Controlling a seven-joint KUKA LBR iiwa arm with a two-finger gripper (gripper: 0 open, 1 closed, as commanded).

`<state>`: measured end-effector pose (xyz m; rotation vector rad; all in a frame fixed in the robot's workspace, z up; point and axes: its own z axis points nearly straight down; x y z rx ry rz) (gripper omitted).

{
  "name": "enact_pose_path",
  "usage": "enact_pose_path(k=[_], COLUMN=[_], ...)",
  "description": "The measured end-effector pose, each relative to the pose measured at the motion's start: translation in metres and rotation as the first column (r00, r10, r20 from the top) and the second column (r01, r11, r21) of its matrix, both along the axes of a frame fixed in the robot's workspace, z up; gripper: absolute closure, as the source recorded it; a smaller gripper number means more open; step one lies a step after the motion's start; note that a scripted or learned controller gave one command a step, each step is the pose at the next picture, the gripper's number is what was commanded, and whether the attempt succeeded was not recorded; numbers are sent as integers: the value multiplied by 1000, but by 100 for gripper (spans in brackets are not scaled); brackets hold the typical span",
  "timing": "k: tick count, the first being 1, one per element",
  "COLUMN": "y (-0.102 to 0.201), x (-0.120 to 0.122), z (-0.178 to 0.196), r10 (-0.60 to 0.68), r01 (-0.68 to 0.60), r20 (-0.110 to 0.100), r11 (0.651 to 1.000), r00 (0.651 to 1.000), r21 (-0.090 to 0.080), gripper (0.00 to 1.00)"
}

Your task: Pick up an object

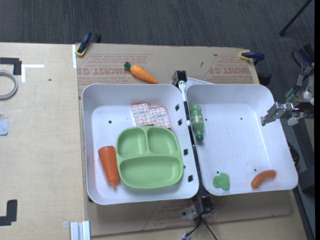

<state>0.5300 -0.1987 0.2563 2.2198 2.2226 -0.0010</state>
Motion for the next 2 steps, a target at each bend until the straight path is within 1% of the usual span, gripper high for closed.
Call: enact_pose_path(k=[1, 2], y=[27, 55], x=[-33, -52], z=[-68, -164], r10=[143, 308], r01=[-143, -308], r20=[1, 1], r11=[990, 951], r00=[990, 951], r21=[0, 1], gripper=[0, 0])
